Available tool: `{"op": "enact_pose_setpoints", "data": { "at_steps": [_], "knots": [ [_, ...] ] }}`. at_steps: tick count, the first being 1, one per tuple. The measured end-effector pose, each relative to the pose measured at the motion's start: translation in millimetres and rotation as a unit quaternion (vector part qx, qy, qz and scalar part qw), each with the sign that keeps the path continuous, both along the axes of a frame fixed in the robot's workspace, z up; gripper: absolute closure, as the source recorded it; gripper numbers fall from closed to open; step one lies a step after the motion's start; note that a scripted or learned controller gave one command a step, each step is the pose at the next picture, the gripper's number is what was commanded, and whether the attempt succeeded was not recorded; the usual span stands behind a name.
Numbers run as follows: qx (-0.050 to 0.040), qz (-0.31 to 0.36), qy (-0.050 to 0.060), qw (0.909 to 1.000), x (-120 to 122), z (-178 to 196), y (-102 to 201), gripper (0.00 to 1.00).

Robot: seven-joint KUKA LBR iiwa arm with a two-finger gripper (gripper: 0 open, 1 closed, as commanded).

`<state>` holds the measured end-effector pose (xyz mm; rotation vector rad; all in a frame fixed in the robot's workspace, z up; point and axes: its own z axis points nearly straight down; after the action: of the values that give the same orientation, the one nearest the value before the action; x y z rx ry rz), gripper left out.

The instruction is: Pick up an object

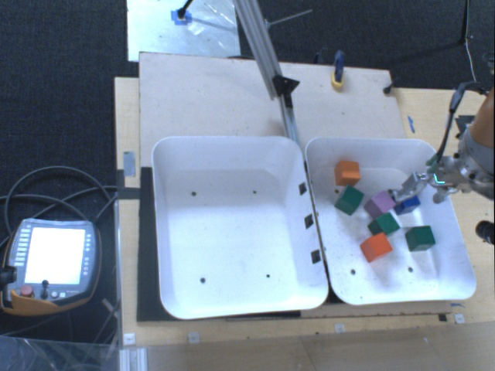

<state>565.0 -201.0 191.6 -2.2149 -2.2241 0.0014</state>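
Note:
Several small blocks lie in the right bin (456,280). An orange block (347,171) sits at the back, with a dark green block (349,200) just in front of it. A purple block (380,204) and a blue block (407,204) lie side by side in the middle. Nearer the front are a green block (384,224), an orange block (376,246) and another green block (420,238). My gripper (410,188) reaches in from the right and hangs right over the blue block, partly covering it. I cannot tell whether it touches the block.
The left bin (166,207) stands beside the right one, their rims meeting at the middle. A slanted metal pole (263,45) crosses the back board. A yellow clamp (338,76) sits at the board's far edge. A teach pendant (50,265) lies at far left.

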Motion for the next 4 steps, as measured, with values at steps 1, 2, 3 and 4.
{"op": "enact_pose_setpoints", "data": {
  "at_steps": [1, 2, 3, 4],
  "knots": [
    [-0.0005, 0.0, -0.002, 1.0, 1, 2, 0, 0.0],
    [-0.0002, 0.001, 0.0, 1.0, 3, -44, 9, 0.0],
    [-0.0002, -0.001, 0.0, 1.0, 3, -96, 9, 0.0],
    [-0.001, 0.0, -0.003, 1.0, 5, -82, 8, 1.0]
  ]
}}
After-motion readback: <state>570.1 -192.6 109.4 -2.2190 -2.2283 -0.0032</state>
